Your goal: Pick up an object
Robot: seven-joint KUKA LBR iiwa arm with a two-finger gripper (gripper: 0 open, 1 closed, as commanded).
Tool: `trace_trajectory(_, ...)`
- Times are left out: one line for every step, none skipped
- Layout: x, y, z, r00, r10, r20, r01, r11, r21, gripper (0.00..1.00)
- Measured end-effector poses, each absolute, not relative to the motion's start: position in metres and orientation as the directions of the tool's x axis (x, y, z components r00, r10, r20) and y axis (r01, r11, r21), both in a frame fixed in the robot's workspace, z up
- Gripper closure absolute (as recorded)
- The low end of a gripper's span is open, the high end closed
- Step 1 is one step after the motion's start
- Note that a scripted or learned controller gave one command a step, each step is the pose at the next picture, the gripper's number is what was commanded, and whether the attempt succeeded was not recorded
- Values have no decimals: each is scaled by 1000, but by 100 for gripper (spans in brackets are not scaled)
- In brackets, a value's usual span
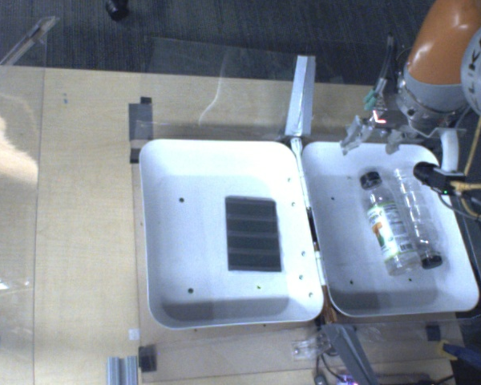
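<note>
Gripper (373, 137) spread and empty above right bin (337, 283) back rim; drop onto nearest bottle (385, 223), squeeze across its width.

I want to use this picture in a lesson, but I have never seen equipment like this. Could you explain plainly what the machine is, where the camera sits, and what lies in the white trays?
One fixed camera looks down at a slant on a wooden bench. The grey and orange machine at the right is a robot arm; its end effector hangs above the far edge of the right bin and holds nothing. That bin contains two clear plastic bottles: one with a label, one plain, lying side by side. The left bin holds a dark ridged block.
</note>
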State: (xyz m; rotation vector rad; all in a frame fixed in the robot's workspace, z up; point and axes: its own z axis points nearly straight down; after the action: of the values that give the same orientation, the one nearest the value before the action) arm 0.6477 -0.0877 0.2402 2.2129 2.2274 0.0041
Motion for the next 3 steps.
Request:
trace_trajectory(635,-136,88,-47,999,-1,999,47,9,0)
trace_trajectory(664,-185,89,-248,969,-2,969,248,10,0)
trace_trajectory(668,-184,103,-251,968,-5,968,252,20,100)
